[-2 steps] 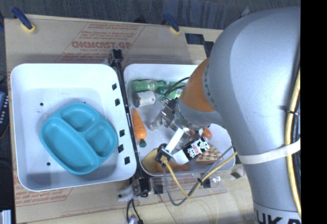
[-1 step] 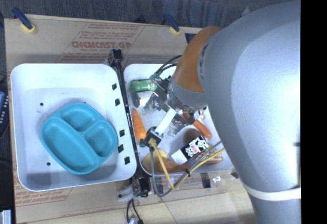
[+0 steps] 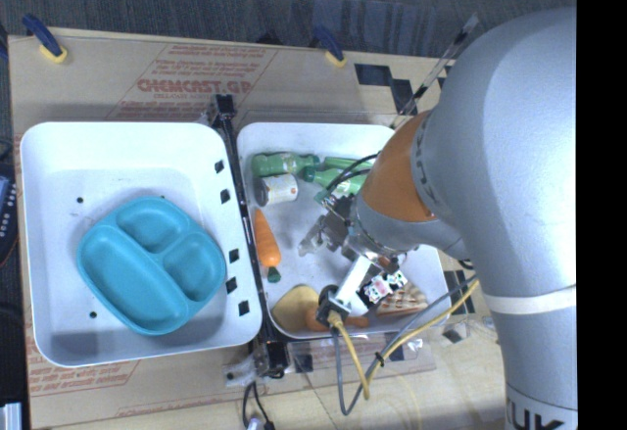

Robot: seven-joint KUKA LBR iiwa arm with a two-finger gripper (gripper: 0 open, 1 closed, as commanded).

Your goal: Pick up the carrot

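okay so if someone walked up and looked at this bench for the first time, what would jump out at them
The big grey arm with its orange band fills the right side, reaching down into the right bin. In the left bin sits a bright blue divided plate. The carrot lies along the right bin's left wall, apart from the gripper.

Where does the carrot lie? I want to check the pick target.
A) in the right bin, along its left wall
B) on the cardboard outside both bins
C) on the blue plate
A: the carrot lies in the right bin, beside the divider wall.
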